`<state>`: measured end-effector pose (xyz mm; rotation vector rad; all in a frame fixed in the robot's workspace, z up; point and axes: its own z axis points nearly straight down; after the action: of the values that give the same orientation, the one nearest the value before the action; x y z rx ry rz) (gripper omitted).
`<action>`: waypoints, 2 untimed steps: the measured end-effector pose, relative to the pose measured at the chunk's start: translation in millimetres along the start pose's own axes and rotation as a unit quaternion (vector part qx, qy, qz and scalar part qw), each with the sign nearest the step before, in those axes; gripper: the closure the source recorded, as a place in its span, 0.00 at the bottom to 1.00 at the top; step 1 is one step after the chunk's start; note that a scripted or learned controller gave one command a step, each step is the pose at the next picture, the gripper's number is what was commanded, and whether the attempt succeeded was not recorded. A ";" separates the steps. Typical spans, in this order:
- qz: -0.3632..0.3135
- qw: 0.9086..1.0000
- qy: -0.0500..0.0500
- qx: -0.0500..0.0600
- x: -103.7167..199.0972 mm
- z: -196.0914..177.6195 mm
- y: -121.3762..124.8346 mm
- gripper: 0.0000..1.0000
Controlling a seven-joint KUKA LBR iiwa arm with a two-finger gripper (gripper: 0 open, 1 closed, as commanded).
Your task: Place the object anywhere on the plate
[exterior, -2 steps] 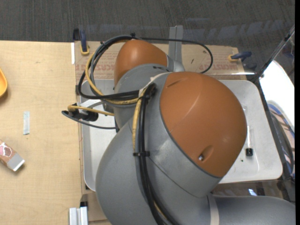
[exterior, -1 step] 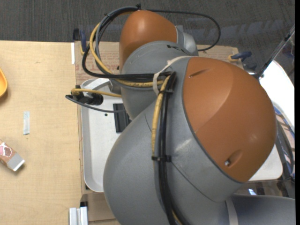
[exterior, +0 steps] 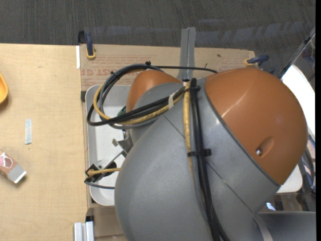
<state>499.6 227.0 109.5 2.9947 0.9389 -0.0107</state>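
Observation:
My grey arm (exterior: pixel 200 164) with its orange bands fills the middle and right of the camera view and hides most of both bins. It reaches down over the left white bin (exterior: pixel 95 185), of which a strip along the left wall and floor shows. Small dark and metal parts of the gripper (exterior: pixel 120 147) poke out from under the arm, low over the bin floor. Yellow and black cables (exterior: pixel 108 117) loop across that bin. Whatever lies in the bin under the arm is hidden.
On the tan benchtop to the left lie a small grey strip (exterior: pixel 28 132), a brown and white object (exterior: pixel 11 167) and an orange item (exterior: pixel 2 90) at the frame's edge. Clamps (exterior: pixel 89 48) hold cardboard at the bench's back edge.

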 end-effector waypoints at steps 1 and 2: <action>-0.109 0.994 0.001 -0.001 67.2 18.2 47.9 1.00; -0.109 0.994 0.001 0.000 67.4 18.4 47.0 0.00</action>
<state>581.7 226.8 90.7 2.8756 1.2598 -0.0083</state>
